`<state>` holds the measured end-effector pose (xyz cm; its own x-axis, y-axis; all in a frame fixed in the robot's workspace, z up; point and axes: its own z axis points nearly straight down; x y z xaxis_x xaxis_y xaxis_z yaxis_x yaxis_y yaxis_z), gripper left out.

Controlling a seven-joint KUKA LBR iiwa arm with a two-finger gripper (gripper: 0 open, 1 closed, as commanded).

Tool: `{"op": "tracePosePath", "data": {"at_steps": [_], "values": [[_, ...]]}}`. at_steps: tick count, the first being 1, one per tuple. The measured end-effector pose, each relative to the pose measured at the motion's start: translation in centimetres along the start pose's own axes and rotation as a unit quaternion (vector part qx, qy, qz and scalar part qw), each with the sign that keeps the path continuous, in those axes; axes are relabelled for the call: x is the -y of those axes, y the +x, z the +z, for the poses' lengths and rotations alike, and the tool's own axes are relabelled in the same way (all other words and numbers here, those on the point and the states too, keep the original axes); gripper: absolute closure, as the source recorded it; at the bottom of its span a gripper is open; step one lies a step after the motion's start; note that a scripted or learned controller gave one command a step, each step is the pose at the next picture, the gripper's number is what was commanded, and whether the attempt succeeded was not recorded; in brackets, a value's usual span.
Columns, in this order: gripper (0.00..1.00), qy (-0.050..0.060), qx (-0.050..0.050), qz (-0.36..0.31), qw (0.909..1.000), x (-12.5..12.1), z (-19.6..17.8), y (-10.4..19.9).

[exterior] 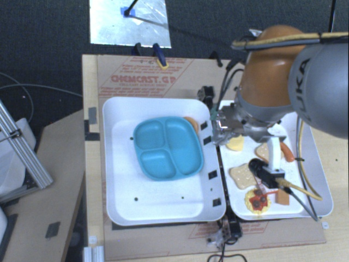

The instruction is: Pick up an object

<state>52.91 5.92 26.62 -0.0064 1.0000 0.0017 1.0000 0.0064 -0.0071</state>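
We judge the pick as not yet done, since every toy we see lies on a bin floor. The arm [272, 81] hangs over the upper part of the right bin [322, 192], its gripper [224, 129] low by that bin's left wall; we cannot tell whether it is open or closed. A yellow food piece [235, 143] lies just beside it, with a toast slice [239, 174] nearer the front. The blue plate [166, 148] sits in the left bin [122, 201]. Closing on one thing and lifting it is left
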Motion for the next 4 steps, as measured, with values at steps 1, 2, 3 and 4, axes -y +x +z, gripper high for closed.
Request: {"op": "tracePosePath", "data": {"at_steps": [1,2,3,4], "values": [[1.00,-0.012,0.000,0.001,0.9999,4.3,-12.9,-2.6],[1.00,-0.004,0.000,-0.001,1.0000,4.3,-10.5,1.1],[1.00,-0.003,0.002,0.005,1.0000,4.3,-6.1,-4.0],[1.00,-0.001,0.000,0.000,1.0000,4.3,1.0,0.7]]}}
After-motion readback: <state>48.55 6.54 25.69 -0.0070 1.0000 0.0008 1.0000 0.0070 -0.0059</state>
